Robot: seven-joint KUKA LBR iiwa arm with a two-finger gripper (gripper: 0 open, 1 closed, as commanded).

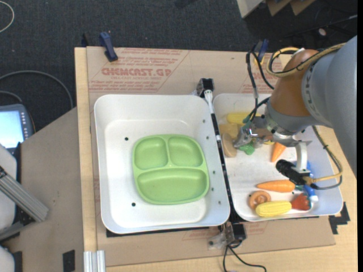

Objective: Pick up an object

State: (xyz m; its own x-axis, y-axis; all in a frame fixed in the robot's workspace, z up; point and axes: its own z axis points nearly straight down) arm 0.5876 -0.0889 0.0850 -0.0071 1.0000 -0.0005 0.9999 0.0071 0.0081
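The grey arm with its orange band (292,92) reaches in over the right-hand shallow white bin (334,169), and the two-finger gripper (248,137) is down low near that bin's left wall. Whether it is clenched or released, I cannot tell; the metal parts there blur together. Right at the gripper's tip there's a small green item (246,149), touching or just under it, too small to name. Just beyond the gripper, toward the far end of the bin, lies a yellow piece of toy food (237,118). Just beside it, toward the dividing wall, lies a tan, elongated piece (228,142). On its other side, close under the wrist, an orange cone-shaped carrot piece (277,151). Nearer the camera from the gripper, a long orange toy carrot (275,186) lies across the bin, and past that a cluster at the near edge: a round brownish piece (259,198), a yellow toy corn cob (273,209), and a red piece (301,203). Well off to the gripper's left, in the other white bin (113,118), sits a light green plastic divided plate (169,169), three compartments, flat on the floor.
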